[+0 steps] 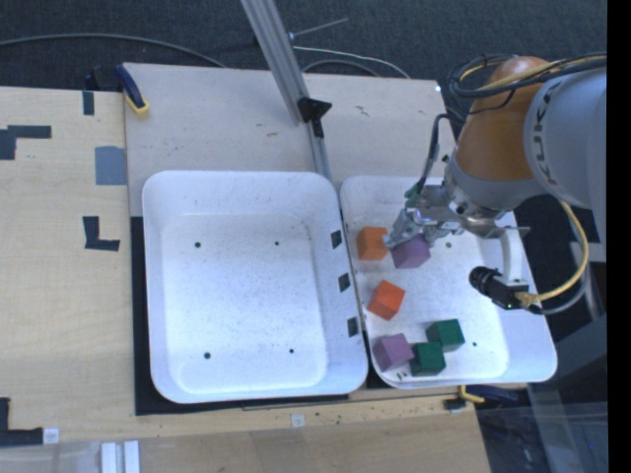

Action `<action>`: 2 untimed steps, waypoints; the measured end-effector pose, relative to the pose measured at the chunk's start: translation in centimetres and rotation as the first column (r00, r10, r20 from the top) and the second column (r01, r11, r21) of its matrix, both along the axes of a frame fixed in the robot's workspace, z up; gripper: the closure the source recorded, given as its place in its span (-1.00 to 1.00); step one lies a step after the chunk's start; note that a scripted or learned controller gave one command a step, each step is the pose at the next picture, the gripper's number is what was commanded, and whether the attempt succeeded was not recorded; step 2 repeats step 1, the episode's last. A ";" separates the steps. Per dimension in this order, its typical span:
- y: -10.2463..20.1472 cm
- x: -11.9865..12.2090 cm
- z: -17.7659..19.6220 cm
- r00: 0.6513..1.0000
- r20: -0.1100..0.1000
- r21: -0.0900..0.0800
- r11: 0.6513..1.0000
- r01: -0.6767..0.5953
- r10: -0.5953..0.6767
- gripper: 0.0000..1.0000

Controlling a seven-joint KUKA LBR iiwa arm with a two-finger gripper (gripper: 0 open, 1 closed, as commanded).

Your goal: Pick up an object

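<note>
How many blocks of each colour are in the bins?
Orange blocks: 2, orange block by the divider and orange block in the middle
Purple blocks: 2, purple block at the gripper and purple block near the front
Green blocks: 2, upper green block and lower green block
Total: 6

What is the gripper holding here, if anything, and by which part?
Cannot be told: the gripper sits right over a purple block in the right bin, hiding any grip.
</note>
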State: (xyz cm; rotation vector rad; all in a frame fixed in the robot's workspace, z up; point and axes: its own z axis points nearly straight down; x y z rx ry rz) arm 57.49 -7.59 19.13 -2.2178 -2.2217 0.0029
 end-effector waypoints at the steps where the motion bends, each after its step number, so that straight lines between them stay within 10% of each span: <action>1: 6.2 -7.9 0.0 1.000 -0.007 0.003 1.000 -0.003 0.003 1.00; 2: 6.2 -7.9 0.0 1.000 -0.007 0.003 1.000 -0.003 0.003 1.00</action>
